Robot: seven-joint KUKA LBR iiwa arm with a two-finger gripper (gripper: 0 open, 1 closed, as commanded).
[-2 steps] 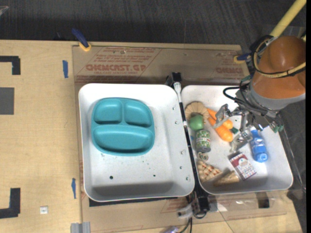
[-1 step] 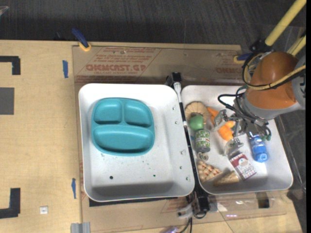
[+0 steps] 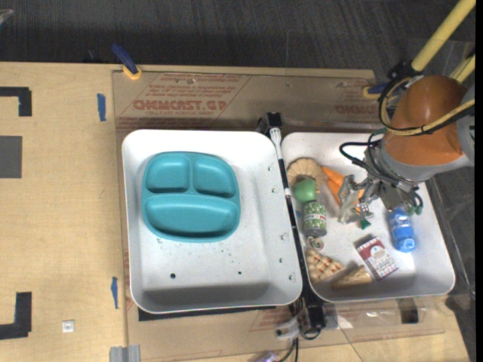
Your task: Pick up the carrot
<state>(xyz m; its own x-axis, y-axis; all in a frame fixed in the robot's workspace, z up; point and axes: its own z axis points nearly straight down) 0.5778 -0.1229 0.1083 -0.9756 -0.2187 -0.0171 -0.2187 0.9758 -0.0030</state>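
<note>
The carrot [image 3: 333,178] lay in the upper middle of the right bin [image 3: 441,274], just right of a green ball [image 3: 306,190] and above a small green-labelled bottle [image 3: 315,219]. The gripper [image 3: 355,202] hung close beside it, toward the lower right; whether it was open or closed I could not tell (the metal blurred together there). The likeliest failure seemed a grab landing off the carrot, nudging it against the ball, or snagging the blue toy [image 3: 404,231] nearby.
</note>
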